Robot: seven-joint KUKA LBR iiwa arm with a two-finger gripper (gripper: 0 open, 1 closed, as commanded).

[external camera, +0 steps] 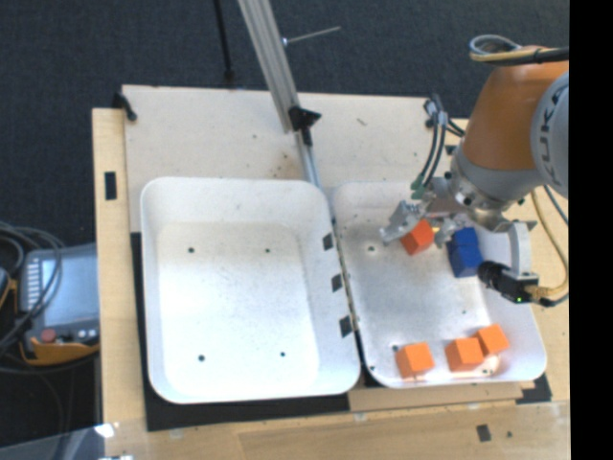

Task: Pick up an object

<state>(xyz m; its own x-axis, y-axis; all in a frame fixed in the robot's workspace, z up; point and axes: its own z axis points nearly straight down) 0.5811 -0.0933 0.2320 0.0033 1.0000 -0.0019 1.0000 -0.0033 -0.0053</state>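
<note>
My gripper [419,226] hangs over the upper part of the right bin [383,353], under the orange-banded wrist. A small orange block [418,239] sits tilted directly beneath it, touching or nearly touching the gripper's grey metal. A blue block [465,252] lies just to the right of the orange one, partly under the wrist. Three more orange blocks rest along the right bin's near edge: one [415,359] on the left, one [465,354] in the middle, one [492,339] on the right.
The left bin [239,286] lies beside the right one, with a low rim between them. A slanted aluminium pole [273,51] rises behind the bins. Cables [522,286] hang off the wrist on the right.
</note>
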